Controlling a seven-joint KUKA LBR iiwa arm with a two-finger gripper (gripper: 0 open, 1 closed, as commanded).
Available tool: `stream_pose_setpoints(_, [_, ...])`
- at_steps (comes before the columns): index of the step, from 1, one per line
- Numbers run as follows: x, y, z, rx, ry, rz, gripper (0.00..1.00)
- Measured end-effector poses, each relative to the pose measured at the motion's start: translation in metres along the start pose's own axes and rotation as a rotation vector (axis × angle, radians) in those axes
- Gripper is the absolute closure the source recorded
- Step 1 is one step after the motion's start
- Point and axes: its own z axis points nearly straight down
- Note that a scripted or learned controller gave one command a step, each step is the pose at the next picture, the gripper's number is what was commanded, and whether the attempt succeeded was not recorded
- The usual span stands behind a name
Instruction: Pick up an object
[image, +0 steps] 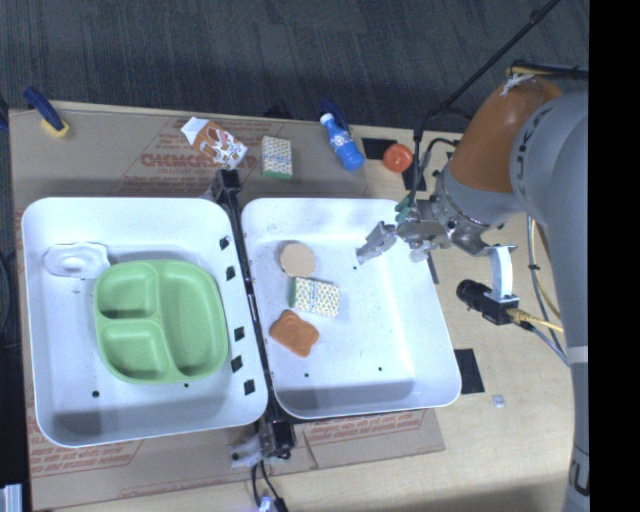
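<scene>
The right bin (420, 340) holds three small objects near its left side: a round tan disc (297, 260), a green-and-white patterned packet (316, 297) just below it, and an orange lump (294, 333) lower still. My gripper (378, 243) hovers over the bin's upper right area, to the right of the tan disc and apart from it. Nothing shows in the gripper. The grey arm with its orange band (500, 140) reaches in from the right.
The left bin (50, 400) carries a green divided plate (160, 320) and a clear lid (75, 260). Behind the bins lie a snack bag (213, 143), a small box (276, 157), a blue bottle (343, 143) and a red cap (398, 156).
</scene>
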Motion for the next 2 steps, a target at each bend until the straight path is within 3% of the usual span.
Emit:
stream_pose_setpoints(1, [0.021, -0.091, 0.113, 0.001, 0.001, -0.001, 0.00])
stream_pose_setpoints(2, [-0.011, 0.004, 0.010, -0.007, -0.003, 0.000, 0.00])
